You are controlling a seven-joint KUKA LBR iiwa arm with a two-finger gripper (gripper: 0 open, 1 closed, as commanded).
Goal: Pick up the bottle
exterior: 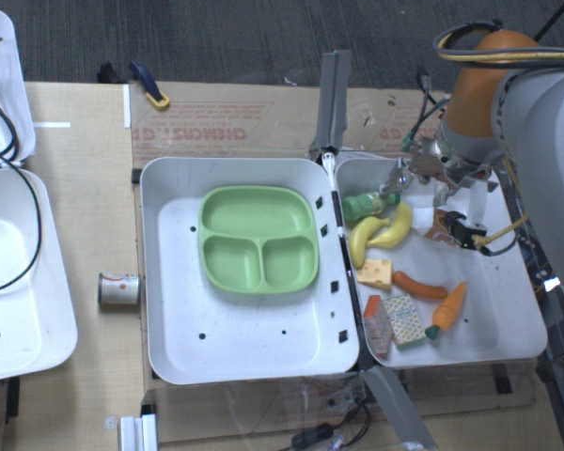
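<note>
The bottle [365, 203] is green and lies on its side in the far left corner of the right bin [508, 336], with its pale cap end pointing right. My gripper [406, 175] hangs just above and to the right of the cap end, at the bin's far wall. The grey arm with its orange band [479, 92] comes in from the right. I see nothing lifted in the gripper.
Two yellow bananas [381, 231] lie against the bottle's near side. A cheese wedge [374, 272], two carrots [419, 285], and a speckled block [404, 319] lie nearer the front. The left bin [169, 327] holds a green divided plate [258, 238]. A small can [119, 289] lies on the bench.
</note>
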